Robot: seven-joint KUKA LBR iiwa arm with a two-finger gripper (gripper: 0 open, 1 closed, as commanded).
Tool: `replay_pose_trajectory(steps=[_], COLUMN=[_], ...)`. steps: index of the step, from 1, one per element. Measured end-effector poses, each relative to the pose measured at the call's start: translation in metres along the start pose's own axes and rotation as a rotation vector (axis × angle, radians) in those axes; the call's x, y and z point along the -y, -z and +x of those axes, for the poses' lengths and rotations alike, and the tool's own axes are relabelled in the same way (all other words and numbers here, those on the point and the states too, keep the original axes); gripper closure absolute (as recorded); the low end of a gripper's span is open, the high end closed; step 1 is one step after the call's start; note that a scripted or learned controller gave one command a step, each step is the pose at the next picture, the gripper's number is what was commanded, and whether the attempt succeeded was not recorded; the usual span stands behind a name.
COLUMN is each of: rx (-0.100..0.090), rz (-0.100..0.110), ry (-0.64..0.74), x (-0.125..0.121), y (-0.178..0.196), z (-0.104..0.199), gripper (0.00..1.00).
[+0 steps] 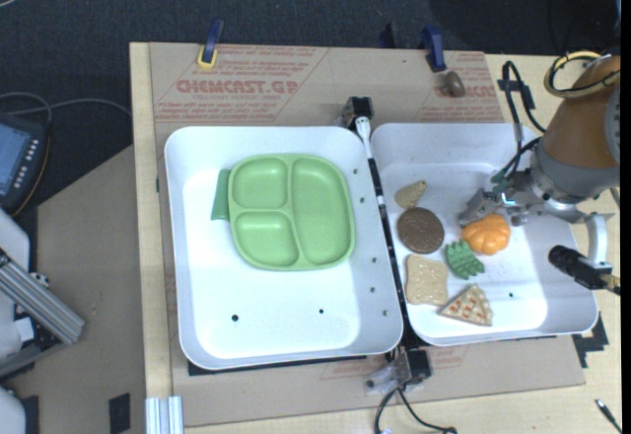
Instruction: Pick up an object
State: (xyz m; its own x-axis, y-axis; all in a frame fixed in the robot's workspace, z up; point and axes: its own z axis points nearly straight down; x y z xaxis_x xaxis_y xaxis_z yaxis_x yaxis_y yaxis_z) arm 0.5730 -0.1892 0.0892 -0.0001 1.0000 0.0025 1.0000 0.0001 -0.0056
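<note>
My gripper (496, 206) reaches in from the right and sits low in the right bin (444, 151), right at the upper edge of an orange toy fruit (487, 238). It covers the top of the fruit, and whether they touch is unclear. Around the fruit lie a green broccoli piece (463, 260), a brown round patty (421, 230), a slice of toast (426, 279), a pizza wedge (466, 307) and a small tan cracker piece (410, 192).
The left bin (197, 225) holds a green divided plate (292, 211) with a green cloth edge under its left side. The arm's grey wrist and orange band (582, 126) hang over the right bin's right rim. Blue clamps (432, 47) sit at the bench's back edge.
</note>
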Motion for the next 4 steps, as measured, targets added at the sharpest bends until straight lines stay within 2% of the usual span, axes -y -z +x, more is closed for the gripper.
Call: replay_pose_trajectory(steps=[1,2,3,4], rx=[0.003,0.005,0.005,0.005], rz=[-0.007,-0.011,-0.013,-0.01], ry=[-0.001,0.0,0.001,0.001], x=[-0.001,-0.008,0.0,-0.001], y=[0.014,0.058,0.113,0.137], z=[-0.001,-0.003,0.002,0.002], gripper=[1.0,1.0,1.0,1.0])
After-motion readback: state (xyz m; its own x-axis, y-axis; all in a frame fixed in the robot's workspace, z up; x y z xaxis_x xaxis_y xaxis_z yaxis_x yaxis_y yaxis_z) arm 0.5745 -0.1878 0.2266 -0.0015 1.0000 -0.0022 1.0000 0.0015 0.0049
